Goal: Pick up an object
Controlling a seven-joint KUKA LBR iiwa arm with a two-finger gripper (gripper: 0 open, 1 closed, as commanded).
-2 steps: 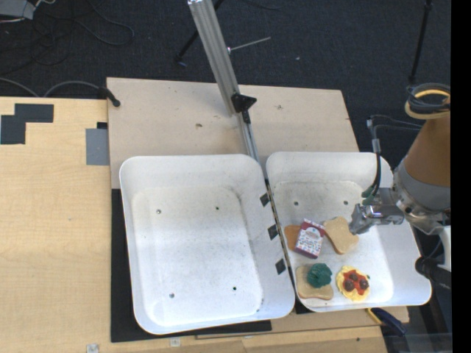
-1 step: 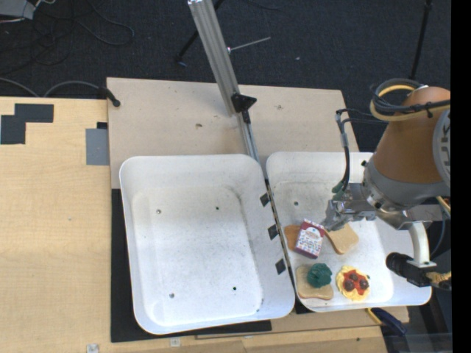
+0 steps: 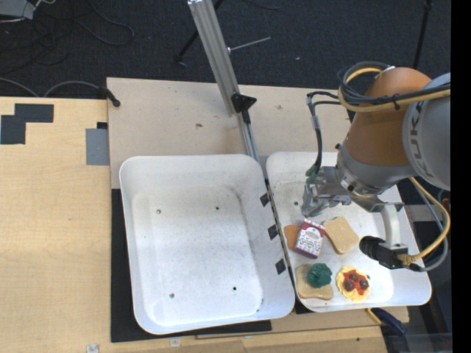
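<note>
Claw (image 3: 315, 210) hovering in right bin (image 3: 283, 169), grip state impossible to tell, red carton (image 3: 310, 239) lying just below it, toast slice (image 3: 341, 234) sitting lower right, bin's left wall standing close beside it

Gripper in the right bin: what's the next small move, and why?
Probably a short drop straight down and slightly toward the carton. The gripper sits just above the cluster in the right bin, with the carton right below it, the bread slice beside that, and nothing visibly between the fingers. The carton stands tallest, so it looks like the easiest grab.
</note>
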